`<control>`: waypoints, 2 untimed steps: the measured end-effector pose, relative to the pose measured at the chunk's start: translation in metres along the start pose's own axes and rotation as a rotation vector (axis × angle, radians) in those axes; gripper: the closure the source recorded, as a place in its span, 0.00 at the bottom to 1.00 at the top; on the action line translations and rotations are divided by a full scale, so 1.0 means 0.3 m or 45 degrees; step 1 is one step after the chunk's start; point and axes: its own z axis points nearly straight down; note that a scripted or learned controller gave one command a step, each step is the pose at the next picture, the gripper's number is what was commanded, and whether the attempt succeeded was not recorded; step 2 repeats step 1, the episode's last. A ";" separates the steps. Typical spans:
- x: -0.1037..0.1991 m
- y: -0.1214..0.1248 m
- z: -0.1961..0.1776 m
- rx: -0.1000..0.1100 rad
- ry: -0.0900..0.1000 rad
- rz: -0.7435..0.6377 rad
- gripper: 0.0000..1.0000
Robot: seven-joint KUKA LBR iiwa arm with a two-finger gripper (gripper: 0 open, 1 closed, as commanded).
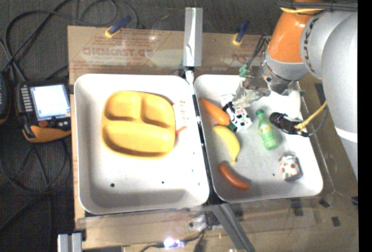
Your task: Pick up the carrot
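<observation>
The carrot (214, 112) is lying in the right bin (308, 178) near its left wall, its long axis running diagonally from upper left to lower right. The gripper (249, 93) is hovering just right of it; whether it is wide or narrow, I cannot tell.

Left bin (87, 187): white, containing a yellow divided tray (139, 124). Right bin (308, 184): white. Carrot (214, 112): orange. Banana (228, 141): yellow. Sausage (233, 177): reddish-brown. Bottle (267, 130): green, with a lighter green cap. Small cube (239, 117): white with black and green markings. Small can (290, 166): pale, with red spots. Arm (337, 53): grey, with an orange band (290, 38) above the wrist. Table (116, 56): tan, with faint reddish printing. Two clips (117, 25) at the rear edge: blue and yellow. Floor (35, 210): dark grey.
</observation>
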 end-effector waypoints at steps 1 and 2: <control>0.073 -0.225 -0.175 -0.002 -0.005 0.579 1.00; 0.073 -0.225 -0.175 -0.002 -0.005 0.579 1.00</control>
